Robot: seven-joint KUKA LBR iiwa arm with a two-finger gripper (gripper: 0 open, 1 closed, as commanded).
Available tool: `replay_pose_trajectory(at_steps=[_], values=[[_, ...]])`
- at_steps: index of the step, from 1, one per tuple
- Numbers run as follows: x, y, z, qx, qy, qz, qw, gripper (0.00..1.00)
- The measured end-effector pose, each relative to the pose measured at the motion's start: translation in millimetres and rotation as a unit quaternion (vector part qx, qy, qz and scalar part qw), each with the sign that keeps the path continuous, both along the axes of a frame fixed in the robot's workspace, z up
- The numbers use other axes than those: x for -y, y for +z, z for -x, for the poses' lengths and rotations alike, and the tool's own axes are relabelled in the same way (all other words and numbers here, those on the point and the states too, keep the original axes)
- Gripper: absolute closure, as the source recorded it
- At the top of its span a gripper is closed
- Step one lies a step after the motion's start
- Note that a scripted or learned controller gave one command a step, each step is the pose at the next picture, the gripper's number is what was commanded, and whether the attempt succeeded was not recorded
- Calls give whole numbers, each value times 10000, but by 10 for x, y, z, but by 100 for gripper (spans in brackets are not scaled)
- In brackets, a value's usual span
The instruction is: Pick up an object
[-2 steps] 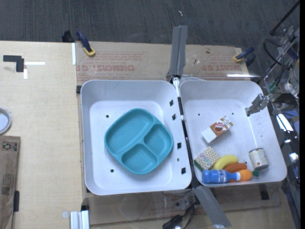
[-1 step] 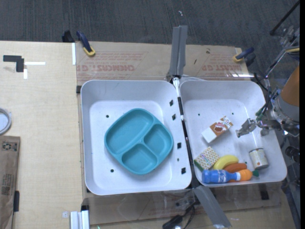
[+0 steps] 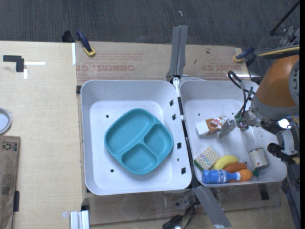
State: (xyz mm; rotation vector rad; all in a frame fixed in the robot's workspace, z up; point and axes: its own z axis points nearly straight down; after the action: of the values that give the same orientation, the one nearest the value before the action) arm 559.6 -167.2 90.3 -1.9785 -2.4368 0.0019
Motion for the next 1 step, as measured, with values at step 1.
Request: replay_pose_trajectory(at_steps=[1], values=[[12,84,-1,-1,-23,0,10000,100]])
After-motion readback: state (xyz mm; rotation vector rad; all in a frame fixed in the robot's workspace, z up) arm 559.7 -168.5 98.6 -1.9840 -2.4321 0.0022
